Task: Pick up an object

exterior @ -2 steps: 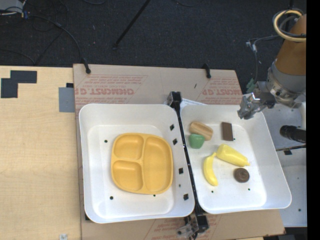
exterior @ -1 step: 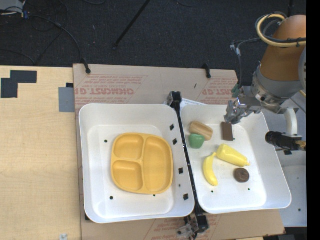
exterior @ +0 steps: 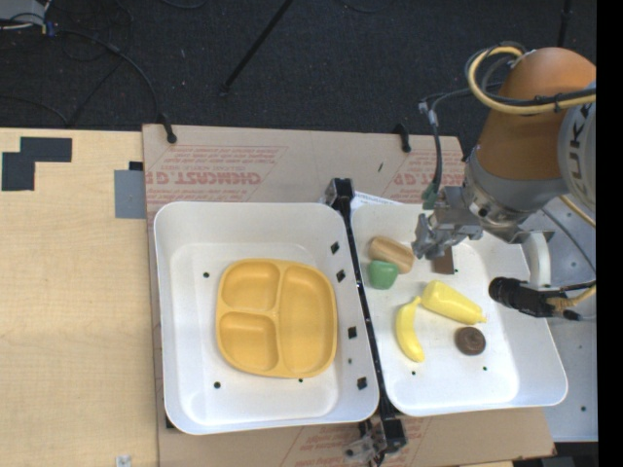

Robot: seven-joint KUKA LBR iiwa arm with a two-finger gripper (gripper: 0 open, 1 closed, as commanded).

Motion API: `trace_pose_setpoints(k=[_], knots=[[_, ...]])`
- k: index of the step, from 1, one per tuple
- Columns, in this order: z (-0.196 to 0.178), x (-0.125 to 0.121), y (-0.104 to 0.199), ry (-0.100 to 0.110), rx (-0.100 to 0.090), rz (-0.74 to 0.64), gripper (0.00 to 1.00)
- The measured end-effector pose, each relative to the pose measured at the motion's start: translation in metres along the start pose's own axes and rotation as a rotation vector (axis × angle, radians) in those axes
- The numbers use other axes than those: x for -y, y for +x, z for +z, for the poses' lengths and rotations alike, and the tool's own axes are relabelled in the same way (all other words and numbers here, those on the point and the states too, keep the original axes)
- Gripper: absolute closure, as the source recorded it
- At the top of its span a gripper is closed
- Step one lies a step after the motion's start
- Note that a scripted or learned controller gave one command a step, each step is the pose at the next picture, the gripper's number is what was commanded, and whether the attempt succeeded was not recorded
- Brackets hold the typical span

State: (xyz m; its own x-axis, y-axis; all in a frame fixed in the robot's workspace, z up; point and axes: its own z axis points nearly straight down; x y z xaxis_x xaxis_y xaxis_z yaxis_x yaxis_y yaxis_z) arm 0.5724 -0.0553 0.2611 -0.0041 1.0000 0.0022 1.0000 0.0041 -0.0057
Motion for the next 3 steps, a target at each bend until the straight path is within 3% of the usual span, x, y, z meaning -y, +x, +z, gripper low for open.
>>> trace_pose_setpoints(k=[1, 3], knots=[[0.018, 0.022, 0.052, 0.002, 0.000, -0.001, 1.00], [0.040, 0.043, 0.164, 0.001, 0.001, -0.002, 1.00]])
